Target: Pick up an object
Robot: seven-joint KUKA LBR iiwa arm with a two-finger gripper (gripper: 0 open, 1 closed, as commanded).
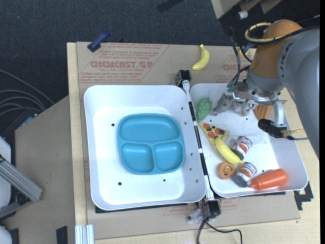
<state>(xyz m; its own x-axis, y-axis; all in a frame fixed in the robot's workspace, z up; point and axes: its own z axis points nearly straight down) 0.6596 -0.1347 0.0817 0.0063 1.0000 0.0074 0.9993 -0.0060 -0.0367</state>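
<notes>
My gripper (236, 104) hangs low over the back of the right bin (289, 151), its fingers spread apart with nothing visible between them. A green toy (204, 107) lies just to its left, by the bin's inner wall. In front of it lie a pizza slice (213, 131), a yellow banana (227, 151), a small red and white can (243, 145), a second can (247, 171), an orange ring (226, 170) and an orange carrot-like piece (268, 179). A brown item (262, 110) shows partly behind the wrist.
The left bin (101, 111) holds a blue divided plate (151, 142). A second banana (201, 59) lies on the board behind the bins, and a blue object (98, 41) sits at the board's back left corner. The arm's black cable (274, 128) crosses the right bin.
</notes>
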